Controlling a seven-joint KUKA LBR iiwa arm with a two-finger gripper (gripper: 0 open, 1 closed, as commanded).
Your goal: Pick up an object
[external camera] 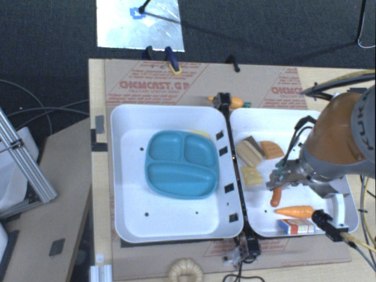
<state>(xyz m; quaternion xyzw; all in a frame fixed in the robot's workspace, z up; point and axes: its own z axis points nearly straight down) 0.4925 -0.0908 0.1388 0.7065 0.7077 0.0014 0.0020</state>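
My gripper hangs over the right bin, near its middle. Directly below it, touching or nearly touching its tip, is a small red-orange sausage, standing roughly upright in the picture. Whether it is held is unclear. An orange carrot lies just in front of the sausage, with a small printed box at the bin's front wall. Left of the gripper lie a pale yellow cheese slice, a tan layered block and a brown bun.
The left bin holds a blue divided plate. The arm's orange band covers the right bin's far right side. A small orange item sits behind the bins' divider. Cardboard lies under both bins.
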